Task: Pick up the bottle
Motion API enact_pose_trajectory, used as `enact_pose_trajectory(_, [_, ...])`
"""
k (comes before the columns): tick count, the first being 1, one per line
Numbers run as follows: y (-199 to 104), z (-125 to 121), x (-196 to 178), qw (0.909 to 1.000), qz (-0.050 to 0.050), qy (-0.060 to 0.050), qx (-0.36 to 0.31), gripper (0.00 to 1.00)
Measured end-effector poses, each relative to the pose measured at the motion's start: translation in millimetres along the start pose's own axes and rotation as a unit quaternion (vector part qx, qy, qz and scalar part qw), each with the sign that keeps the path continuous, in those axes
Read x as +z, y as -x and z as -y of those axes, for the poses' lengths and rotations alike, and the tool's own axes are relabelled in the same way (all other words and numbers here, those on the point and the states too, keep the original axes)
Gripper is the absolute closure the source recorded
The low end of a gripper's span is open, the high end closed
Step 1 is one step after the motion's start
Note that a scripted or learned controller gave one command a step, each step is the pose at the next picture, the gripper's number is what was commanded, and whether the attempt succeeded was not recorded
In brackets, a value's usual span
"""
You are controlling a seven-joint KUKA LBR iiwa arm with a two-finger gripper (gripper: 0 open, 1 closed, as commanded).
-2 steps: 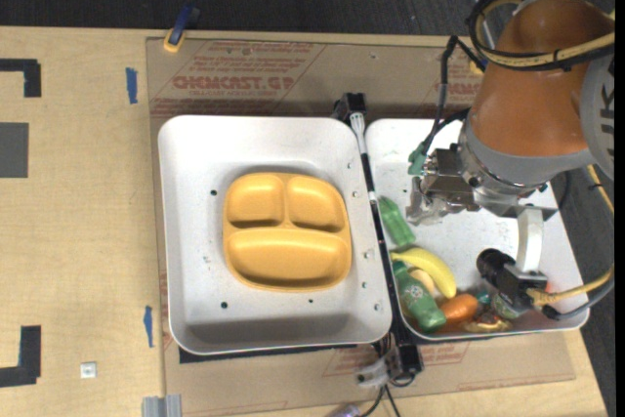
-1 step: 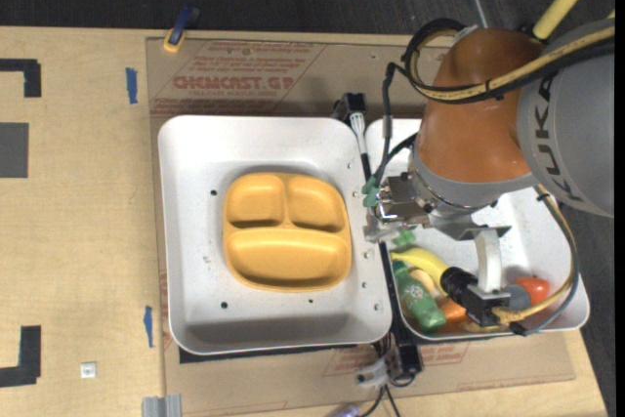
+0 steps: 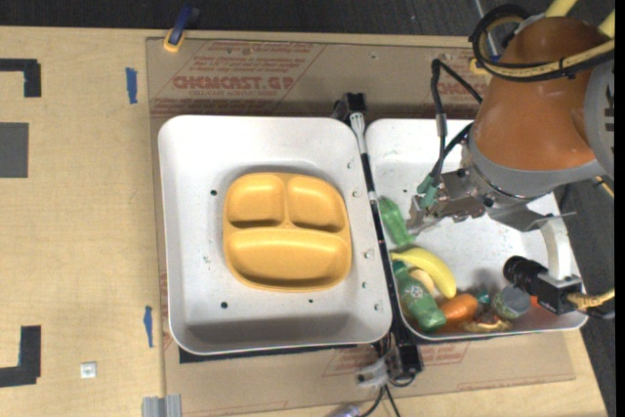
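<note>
A grey arm with an orange band reaches in from three o'clock over the right-hand shallow white bin (image 3: 391, 144), its jaws (image 3: 428, 206) hanging low near the bin's middle. Whether the jaws are apart or together cannot be told from this slant, and nothing shows between them.

Just at nine o'clock of the jaws, a slim green plastic bottle (image 3: 395, 221) lies tilted along the bin's left wall, close to the jaws; whether they touch is unclear.

At six o'clock of the bottle, a yellow toy banana (image 3: 431, 268) rests on a cluster in the bin's lower part: a dark green packet (image 3: 422, 305), an orange toy carrot (image 3: 459, 310) and a small greyish round object (image 3: 512, 302).

The left-hand white bin (image 3: 186, 210) carries a yellow three-compartment plastic tray (image 3: 287, 229) at its centre. Both bins sit on a cardboard sheet (image 3: 234, 78) on the tan bench (image 3: 68, 210).
</note>
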State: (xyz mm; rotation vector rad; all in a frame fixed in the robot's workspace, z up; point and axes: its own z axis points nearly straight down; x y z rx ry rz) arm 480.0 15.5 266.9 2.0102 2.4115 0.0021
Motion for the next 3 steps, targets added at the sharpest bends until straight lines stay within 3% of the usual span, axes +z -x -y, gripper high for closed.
enact_pose_trajectory(1, [-57.2, -9.5, 18.9, 0.9933, -0.001, -0.003, -0.116, 1.00])
enact_pose_trajectory(2, [-62.0, -10.3, 37.0, 0.9860, -0.001, -0.002, -0.167, 1.00])
enact_pose_trajectory(3, [-27.6, -4.0, 82.3, 0.9054, -0.002, -0.001, -0.425, 1.00])
